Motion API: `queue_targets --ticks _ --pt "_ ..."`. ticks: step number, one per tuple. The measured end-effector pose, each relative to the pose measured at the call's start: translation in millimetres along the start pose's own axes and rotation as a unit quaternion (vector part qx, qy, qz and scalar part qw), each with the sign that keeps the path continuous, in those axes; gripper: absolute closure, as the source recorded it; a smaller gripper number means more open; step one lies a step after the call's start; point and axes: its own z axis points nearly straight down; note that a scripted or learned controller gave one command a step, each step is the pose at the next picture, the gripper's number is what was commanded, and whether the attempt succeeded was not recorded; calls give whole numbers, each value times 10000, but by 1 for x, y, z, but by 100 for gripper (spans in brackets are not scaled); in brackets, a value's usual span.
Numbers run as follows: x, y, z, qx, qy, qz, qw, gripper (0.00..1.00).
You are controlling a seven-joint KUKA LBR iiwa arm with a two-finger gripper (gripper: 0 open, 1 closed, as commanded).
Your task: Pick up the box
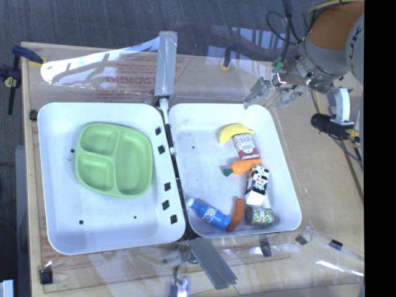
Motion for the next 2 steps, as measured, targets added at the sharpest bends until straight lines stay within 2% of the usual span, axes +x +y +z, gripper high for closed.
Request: queue_targets --ticks 1,2 --pt "7 8 172 25 10 120 9999 0" --pt "8 32 142 13 6 259 9997 0"
